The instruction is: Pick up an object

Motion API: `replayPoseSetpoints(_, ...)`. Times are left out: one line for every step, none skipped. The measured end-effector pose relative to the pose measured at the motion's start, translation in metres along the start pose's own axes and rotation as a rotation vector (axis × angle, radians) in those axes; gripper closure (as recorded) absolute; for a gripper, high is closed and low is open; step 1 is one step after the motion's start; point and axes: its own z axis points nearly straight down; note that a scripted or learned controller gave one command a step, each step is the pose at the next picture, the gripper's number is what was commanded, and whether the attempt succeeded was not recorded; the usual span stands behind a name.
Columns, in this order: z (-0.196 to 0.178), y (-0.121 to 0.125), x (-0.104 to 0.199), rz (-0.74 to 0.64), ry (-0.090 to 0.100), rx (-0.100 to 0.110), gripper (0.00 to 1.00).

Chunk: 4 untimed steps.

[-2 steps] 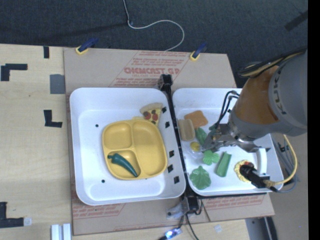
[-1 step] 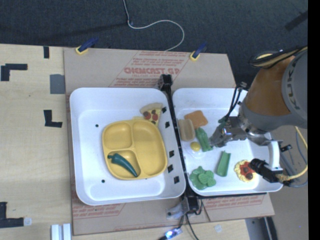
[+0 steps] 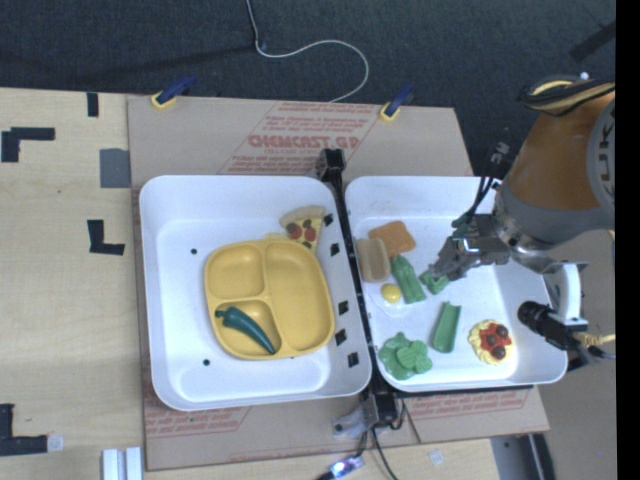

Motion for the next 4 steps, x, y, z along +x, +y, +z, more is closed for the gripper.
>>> replayPoseSetpoints(0.010,0.042,0.042,-0.005,0.001,0.003,1.00)
replayPoseSetpoints(-0.001,0.083,0.082,-0.005,0.002,0.001,1.00)
replayPoseSetpoints(-0.004,0.119,0.131,-0.006,0.002,0.001,1.00)
replayPoseSetpoints(0.000,0.111,0.127,0.001,-0.001,0.005,1.00)
